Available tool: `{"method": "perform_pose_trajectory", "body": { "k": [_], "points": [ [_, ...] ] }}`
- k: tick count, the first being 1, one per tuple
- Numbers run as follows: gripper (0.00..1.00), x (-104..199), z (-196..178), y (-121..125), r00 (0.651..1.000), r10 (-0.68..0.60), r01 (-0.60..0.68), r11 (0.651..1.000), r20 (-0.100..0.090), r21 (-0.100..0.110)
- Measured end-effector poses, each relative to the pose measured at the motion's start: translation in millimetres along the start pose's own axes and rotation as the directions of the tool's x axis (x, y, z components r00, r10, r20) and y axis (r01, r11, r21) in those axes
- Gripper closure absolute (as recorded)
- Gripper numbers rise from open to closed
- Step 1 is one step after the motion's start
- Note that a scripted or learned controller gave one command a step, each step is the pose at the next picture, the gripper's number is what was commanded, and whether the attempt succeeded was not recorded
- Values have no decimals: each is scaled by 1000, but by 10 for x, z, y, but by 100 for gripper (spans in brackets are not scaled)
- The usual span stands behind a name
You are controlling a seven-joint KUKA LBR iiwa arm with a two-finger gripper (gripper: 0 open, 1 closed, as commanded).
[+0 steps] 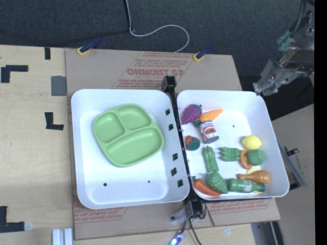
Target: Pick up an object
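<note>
Cardboard-covered tabletop (148, 70) carries two white bins; the right bin (255, 106) holds the toy food: purple grapes (191, 113), a small can (208, 130), a lemon (251, 142), green pieces. The pincer (266, 84) hovers outside that bin's 2 o'clock corner, carrying nothing; whether it is open I cannot tell. Approach stage, I judge: next it must swing over one toy and descend.

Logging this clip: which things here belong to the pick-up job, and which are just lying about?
Job: tool, right bin, its toys, e.g. grapes, can, lemon, carrot.
Lying about: left bin, green plate, white cable, cardboard.
</note>
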State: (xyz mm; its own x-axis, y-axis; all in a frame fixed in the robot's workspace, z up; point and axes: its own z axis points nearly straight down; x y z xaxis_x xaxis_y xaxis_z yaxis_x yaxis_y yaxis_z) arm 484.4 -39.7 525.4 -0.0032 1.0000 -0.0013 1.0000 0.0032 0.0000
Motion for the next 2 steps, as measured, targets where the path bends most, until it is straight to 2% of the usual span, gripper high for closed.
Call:
{"method": "perform_pose_trajectory", "body": {
  "k": [1, 2],
  "points": [
    [100, 154, 990, -13, 1000, 2, -2, 1000, -1, 11],
    [100, 653, 77, 296, 1000, -4, 4, 1000, -2, -10]
  ]
}}
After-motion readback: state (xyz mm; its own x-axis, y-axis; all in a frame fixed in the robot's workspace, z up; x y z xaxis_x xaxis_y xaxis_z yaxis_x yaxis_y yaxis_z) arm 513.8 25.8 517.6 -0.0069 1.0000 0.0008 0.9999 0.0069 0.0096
